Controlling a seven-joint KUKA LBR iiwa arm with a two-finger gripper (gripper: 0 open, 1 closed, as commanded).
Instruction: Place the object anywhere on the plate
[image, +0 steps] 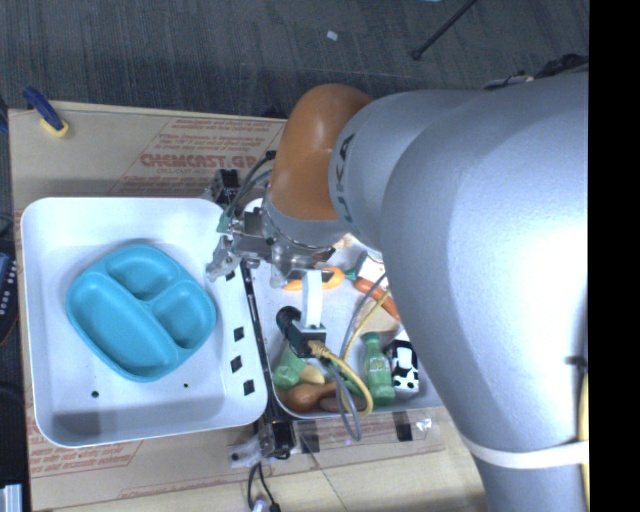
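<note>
Now my hand (287, 262), spread or pressed together I cannot tell, hangs near the green plastic bottle (376, 366) and its neighbours, while the blue divided plate (140, 310) lies well apart to the view's left in the other white bin (60, 420).

The blue plate (140, 310) is smooth plastic, its white bin (130, 405) glossy plastic, the cardboard (150, 140) matt.

brown board (120, 135) | red print "CHEMCAST G.." | rest unreadable
</note>
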